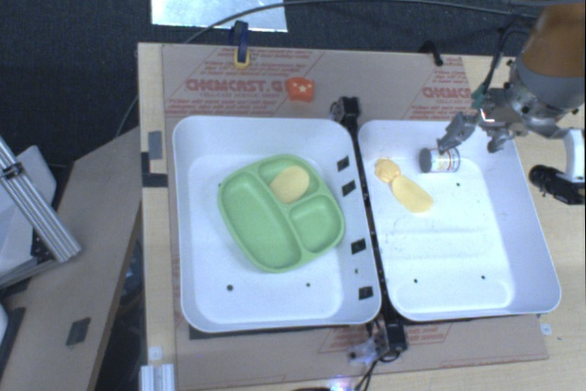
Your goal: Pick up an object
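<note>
Gripper, finger spread can't be told, sits just above small silver cylindrical can in right white bin; off-centre descent could roll it away.

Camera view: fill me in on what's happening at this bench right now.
A grey arm reaches in from the right, its gripper poised over the right bin, close to a small grey cylinder. Nothing is visibly between its fingers. A yellow object lies nearby in the same bin. In the left bin sits a green divided tray with a yellowish item in one compartment.
</note>
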